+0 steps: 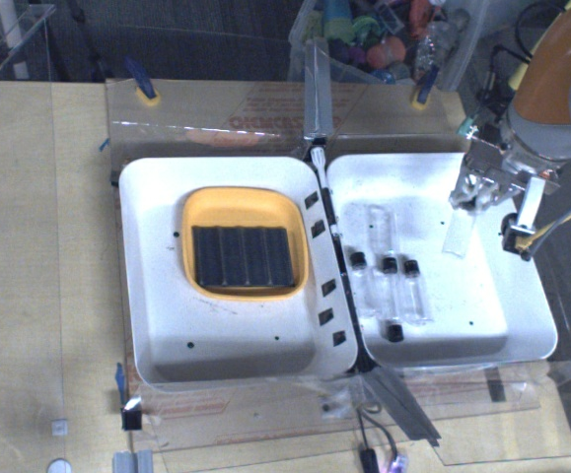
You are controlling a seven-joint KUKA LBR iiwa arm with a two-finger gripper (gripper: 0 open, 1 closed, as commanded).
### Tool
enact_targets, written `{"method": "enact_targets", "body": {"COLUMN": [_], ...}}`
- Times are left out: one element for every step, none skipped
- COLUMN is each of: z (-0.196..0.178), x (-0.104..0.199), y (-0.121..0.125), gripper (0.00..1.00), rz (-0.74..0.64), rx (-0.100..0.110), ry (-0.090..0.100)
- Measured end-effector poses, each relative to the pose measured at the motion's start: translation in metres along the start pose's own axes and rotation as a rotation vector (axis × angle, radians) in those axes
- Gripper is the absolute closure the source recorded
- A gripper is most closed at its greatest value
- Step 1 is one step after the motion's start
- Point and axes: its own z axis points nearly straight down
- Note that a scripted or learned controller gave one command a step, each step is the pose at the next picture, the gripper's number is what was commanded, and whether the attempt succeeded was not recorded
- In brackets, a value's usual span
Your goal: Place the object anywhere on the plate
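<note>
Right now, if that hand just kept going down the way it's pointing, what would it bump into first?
Probably the bare white floor of the right bin, near its right side. The hand hangs above it, right of the clear tubes. Depth is hard to judge.

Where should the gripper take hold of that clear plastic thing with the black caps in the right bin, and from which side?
Probably from straight above, across its narrow width near the middle. The clear piece lies flat and long on the right bin floor, running front to back, so its long side edges look easiest to pinch. The gripper is over the bin's back right part. The clear plastic makes its exact outline uncertain.
</note>
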Motion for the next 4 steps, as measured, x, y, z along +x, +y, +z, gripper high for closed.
{"method": "enact_targets", "body": {"z": [0.000, -0.015, -0.033, -0.059], "x": [0.000, 0.004, -0.018, -0.052], "y": [0.000, 0.036, 0.047, 0.065], "gripper": [0.00, 0.00, 0.00, 0.00], "rz": [0.000, -0.321, -0.567, -0.845], "rx": [0.000, -0.008, -0.009, -0.011], "ry": [0.000, 0.001, 0.000, -0.002]}}
